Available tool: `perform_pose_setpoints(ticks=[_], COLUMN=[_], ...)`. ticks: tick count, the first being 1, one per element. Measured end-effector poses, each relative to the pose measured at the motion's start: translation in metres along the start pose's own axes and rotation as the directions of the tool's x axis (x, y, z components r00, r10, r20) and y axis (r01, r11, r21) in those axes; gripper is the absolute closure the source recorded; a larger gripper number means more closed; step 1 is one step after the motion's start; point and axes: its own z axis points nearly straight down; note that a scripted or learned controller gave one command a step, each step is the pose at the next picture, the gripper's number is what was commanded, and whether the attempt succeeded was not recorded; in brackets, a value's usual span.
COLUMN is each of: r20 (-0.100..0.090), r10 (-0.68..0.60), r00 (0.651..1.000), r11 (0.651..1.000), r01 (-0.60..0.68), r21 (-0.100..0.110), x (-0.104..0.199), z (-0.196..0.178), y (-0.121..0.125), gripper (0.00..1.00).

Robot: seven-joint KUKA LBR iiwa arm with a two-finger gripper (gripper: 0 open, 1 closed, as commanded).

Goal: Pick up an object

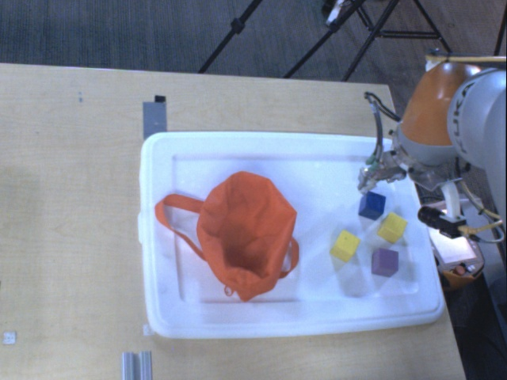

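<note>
A white bin point(158, 212) holds an orange cloth bag point(242, 232) at its left-middle, mouth open, a strap trailing left. At the right of the bin lie a blue cube point(371, 205), two yellow cubes point(344, 245) point(391, 228) and a purple cube point(385, 262). My gripper point(374, 176) hangs from the grey arm with its orange band at the right, just above and slightly left of the blue cube. Its tips are close to the cube, and I see nothing held in them.
The bin sits on a tan bench point(71, 212). A grey bracket point(155, 117) stands at the bin's far left corner. Black tripod legs point(372, 14) cross the dark floor behind the bench. Cables point(455, 220) hang off the arm at the bin's right edge.
</note>
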Motion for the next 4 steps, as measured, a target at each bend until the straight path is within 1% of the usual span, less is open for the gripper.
perform_pose_setpoints(ticks=[1,2,3,4], r20=[0.000,-0.006,-0.004,-0.003], r10=[0.000,-0.195,-0.196,0.007], r00=[1.000,0.981,0.981,1.000], r11=[1.000,0.981,0.981,1.000], r01=[0.000,0.195,0.196,-0.007], r21=[0.000,0.010,0.005,0.009], x=[0.000,-0.004,-0.004,0.049], z=[0.000,0.010,-0.002,-0.112], y=[0.000,-0.031,-0.028,0.054], gripper=[0.00,0.00,1.00,1.00])
